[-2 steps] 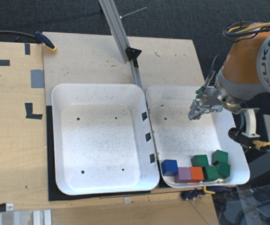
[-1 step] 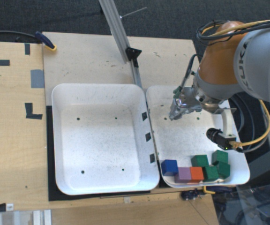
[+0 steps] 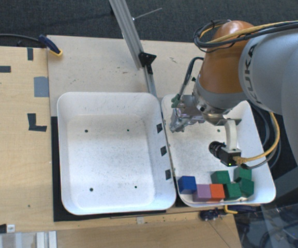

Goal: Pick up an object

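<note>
Several small blocks lie along the near edge of the right bin point(image 3: 257, 133): a blue block point(image 3: 187, 184), a purple block point(image 3: 204, 191), an orange block point(image 3: 217, 191), and green blocks point(image 3: 235, 184) clustered at the near right corner. My gripper point(image 3: 178, 122) hangs over the far left part of the right bin, close to the wall shared with the left bin, well away from the blocks. Nothing shows between its fingers.
The left bin point(image 3: 66, 138) sits beside the right one on a black mat. A slanted metal rail point(image 3: 131, 35) runs from the top down to the bins' shared far corner. A cable and black fitting point(image 3: 222, 153) hang from the wrist above the right bin.
</note>
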Tool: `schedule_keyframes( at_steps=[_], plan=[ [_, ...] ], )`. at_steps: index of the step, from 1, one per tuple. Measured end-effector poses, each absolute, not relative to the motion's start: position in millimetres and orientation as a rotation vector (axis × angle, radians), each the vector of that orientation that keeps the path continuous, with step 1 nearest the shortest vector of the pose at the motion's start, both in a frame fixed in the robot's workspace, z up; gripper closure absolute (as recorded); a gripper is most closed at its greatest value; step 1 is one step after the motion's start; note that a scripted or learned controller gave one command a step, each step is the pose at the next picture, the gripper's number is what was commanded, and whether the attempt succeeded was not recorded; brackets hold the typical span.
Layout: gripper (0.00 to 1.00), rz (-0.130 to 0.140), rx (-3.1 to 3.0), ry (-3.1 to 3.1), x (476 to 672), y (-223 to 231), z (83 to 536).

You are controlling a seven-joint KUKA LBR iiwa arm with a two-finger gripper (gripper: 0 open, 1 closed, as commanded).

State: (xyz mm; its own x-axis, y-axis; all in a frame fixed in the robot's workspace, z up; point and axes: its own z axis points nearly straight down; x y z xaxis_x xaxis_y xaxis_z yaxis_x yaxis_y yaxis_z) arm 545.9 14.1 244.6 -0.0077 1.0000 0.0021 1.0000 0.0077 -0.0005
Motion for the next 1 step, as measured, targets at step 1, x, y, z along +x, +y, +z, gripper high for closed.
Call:
schedule_keyframes(
  at_steps=[1],
  plan=[
    [1.0, 0.0, -2.212, -2.228, 542.0, 61.5, 248.2]
  ],
)
